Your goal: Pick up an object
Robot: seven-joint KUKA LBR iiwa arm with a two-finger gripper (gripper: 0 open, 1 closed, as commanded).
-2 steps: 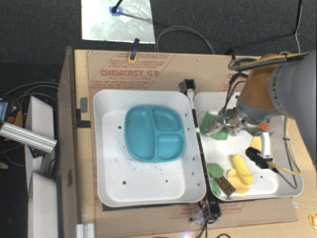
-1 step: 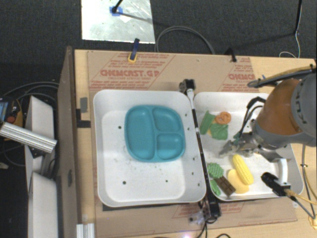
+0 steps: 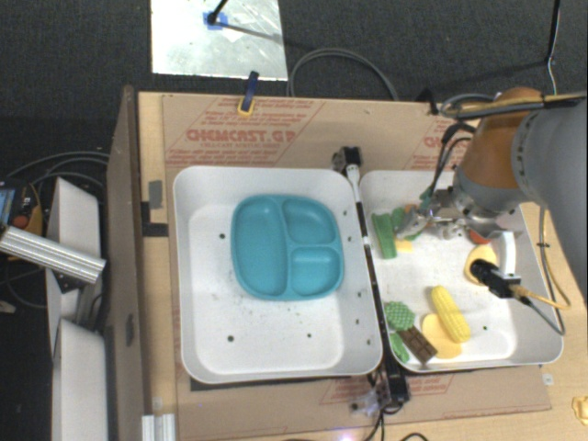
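The right bin (image 3: 528, 333) holds several toy foods. A dark green piece (image 3: 405, 220) lies at its upper left, with a light green stick (image 3: 382, 233) beside it by the bin's left wall. A yellow corn cob (image 3: 450, 311) lies near the front, over a yellow slice (image 3: 441, 336). A brown block (image 3: 419, 343) and a green textured round piece (image 3: 399, 315) lie at the front left. My gripper (image 3: 430, 215) is low over the upper part of this bin, right beside the dark green piece. Nothing visible is held in it.
The left bin (image 3: 207, 338) holds a blue divided plate (image 3: 286, 247). A small orange-red piece (image 3: 480, 237) lies under the wrist, right of the gripper. The ridge between the bins (image 3: 367, 265) runs close to the green pieces. The arm covers the right bin's upper right.
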